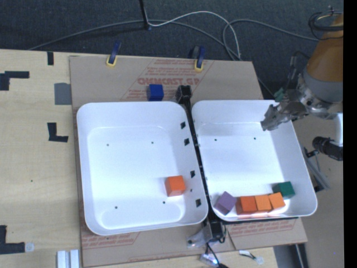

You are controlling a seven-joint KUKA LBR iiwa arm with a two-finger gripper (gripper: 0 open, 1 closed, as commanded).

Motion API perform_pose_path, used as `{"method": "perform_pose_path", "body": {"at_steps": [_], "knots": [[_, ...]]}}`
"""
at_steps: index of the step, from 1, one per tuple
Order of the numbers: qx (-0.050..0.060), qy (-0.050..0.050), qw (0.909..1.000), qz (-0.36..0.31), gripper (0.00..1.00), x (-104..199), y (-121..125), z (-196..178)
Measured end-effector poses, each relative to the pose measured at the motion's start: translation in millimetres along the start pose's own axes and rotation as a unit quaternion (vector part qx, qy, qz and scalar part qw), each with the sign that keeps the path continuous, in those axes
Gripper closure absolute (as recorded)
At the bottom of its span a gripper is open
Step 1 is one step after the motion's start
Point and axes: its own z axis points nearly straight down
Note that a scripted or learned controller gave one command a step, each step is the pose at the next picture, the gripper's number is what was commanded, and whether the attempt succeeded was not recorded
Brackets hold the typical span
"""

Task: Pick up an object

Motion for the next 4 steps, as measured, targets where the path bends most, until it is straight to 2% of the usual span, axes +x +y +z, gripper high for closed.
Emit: {"method": "perform_pose_path", "body": {"at_steps": [1,2,3,4], "knots": [[0.000,0.000,1.0000,0.000,1.00,57,1,10],[-0.001,0.000,1.0000,0.000,1.00,111,10,6],[0.000,0.000,1.0000,0.000,1.00,168,28,15],[0.000,0.000,1.0000,0.000,1.00,211,40,26]]}}
